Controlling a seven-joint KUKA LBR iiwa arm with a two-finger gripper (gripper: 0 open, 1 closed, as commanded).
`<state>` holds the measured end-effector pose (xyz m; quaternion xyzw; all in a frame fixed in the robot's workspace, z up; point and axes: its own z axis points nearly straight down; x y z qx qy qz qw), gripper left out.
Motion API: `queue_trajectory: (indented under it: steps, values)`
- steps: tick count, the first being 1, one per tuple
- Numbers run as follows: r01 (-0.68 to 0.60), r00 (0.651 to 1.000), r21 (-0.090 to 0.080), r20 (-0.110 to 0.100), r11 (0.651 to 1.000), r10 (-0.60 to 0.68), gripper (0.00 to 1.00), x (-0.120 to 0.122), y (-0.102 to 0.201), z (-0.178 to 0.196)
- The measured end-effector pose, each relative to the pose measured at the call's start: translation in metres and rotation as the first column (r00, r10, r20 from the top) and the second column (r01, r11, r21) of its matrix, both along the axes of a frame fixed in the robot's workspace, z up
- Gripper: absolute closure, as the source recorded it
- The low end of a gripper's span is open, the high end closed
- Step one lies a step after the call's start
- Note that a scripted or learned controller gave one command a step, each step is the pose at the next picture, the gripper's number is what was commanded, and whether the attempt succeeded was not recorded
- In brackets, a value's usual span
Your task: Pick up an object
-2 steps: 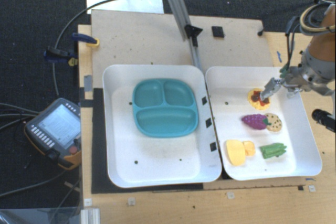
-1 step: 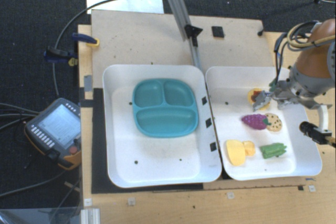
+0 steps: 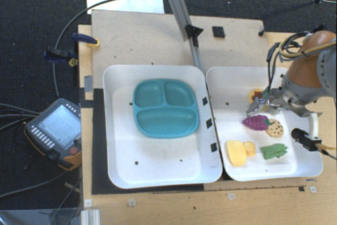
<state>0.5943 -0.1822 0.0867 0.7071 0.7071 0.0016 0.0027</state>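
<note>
In the right bin (image 3: 231, 87) lie several toy foods: a purple grape bunch (image 3: 256, 123), a round cookie (image 3: 274, 128), a yellow piece (image 3: 237, 153) with a small orange piece beside it, a green pea pod (image 3: 274, 151) and a red-and-yellow item (image 3: 255, 95). My gripper (image 3: 259, 107) hangs over the bin's upper right part, just above the grapes and just below the red-and-yellow item. Nothing shows between its fingers.
The left bin (image 3: 121, 155) holds a teal divided plate (image 3: 165, 108). A slanted grey pole (image 3: 176, 0) crosses the back of the bench. A teach pendant (image 3: 55, 131) and cables lie on the floor to the left.
</note>
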Motion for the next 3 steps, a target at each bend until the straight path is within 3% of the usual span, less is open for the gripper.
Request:
queue_trajectory:
  steps: [1, 3]
  values:
    - [-0.002, 1.0, 0.0, 0.008, 1.0, 0.002, 1.0, 0.003, 0.001, 0.014]
    - [-0.007, 1.0, -0.001, 0.002, 1.0, 0.007, 1.0, 0.013, 0.002, 0.132]
